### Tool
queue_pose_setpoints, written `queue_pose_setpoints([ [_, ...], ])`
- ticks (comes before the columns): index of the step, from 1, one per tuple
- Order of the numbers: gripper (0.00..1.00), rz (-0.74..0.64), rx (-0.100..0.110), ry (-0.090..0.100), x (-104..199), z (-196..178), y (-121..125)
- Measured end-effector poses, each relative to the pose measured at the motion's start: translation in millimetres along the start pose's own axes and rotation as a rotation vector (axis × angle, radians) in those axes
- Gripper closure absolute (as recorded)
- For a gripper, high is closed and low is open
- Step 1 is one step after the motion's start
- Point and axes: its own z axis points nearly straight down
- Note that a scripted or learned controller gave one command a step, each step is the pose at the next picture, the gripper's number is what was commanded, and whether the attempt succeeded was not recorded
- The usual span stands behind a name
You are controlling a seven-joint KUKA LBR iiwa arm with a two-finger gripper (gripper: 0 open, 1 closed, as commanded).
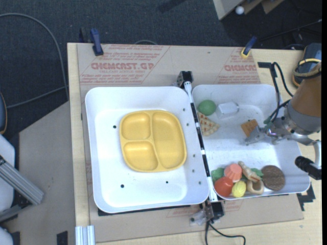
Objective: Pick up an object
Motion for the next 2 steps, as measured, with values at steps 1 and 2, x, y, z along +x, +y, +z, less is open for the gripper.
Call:
queue_pose_setpoints([
  [1,0.00,0.000,-0.005,-0.003,60.5,-0.4,45.8],
  [2,1.00,-0.001,-0.007,-0.005,60.4,-10.4,46.1],
])
